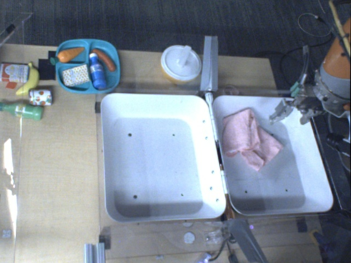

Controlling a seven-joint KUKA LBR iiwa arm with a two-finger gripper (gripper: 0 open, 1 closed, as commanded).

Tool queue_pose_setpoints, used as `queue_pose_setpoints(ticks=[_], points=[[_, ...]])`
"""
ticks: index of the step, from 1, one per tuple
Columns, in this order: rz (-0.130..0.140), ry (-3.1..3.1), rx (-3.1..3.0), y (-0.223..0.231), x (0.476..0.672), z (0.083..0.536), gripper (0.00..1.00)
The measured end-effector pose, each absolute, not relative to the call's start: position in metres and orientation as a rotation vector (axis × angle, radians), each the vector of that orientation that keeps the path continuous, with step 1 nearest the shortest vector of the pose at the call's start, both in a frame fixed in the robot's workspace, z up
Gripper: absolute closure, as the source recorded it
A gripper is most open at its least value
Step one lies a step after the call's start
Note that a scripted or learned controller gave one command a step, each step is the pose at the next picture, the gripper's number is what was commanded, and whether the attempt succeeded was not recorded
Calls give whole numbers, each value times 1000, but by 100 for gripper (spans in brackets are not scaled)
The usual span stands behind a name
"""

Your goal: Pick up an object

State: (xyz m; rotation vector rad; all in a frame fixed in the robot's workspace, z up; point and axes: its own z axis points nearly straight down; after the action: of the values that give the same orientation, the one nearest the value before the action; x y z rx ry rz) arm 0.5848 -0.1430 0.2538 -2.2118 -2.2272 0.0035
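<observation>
**Op:** Starting near my edge of the cam. Left bin (159,106) has nothing to grab that I can see. Right bin (315,163) has the only candidate: a pink cloth (249,138), crumpled, lying in the upper-left part of that bin, close to the divider w/ the left one.

**Sup:** So that's the target. How do you want to take it?

**Op:** I'd go for the raised fold near the cloth's middle or its right lobe, not the flat edge. Come straight down, fingers across the ridge, so they pinch a bunch of fabric rather than skid on the bin floor. Also keep off the divider side; the cloth's left edge is near the bin wall and I judge a finger could hit it there.

**Sup:** Where's the gripper rn?

**Op:** Gripper (290,109) is over the top-right part of the right bin, beside the cloth's upper right corner, apart from it. Needs to shift left and toward me before descending.

**Sup:** Jaws?

**Op:** Look spread apart to me, two fingers splayed, nothing between them, touching nothing I can make out. Height above the bin floor I can't judge from this angle.

**Sup:** Anything behind?

**Op:** Beyond the bins, on the bench: a white lidded cup (181,63), a blue tray (113,64) of toy food, few small items far left. Not relevant.
</observation>
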Motion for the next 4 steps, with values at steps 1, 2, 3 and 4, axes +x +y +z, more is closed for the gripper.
queue_pose_setpoints(ticks=[1,2,3,4], points=[[6,-2212,-2223,-86,558,136,0],[7,-2211,-2222,-86,559,143,100],[2,-2319,-2117,-115,574,127,100],[0,-2430,-1989,-163,534,179,100]])
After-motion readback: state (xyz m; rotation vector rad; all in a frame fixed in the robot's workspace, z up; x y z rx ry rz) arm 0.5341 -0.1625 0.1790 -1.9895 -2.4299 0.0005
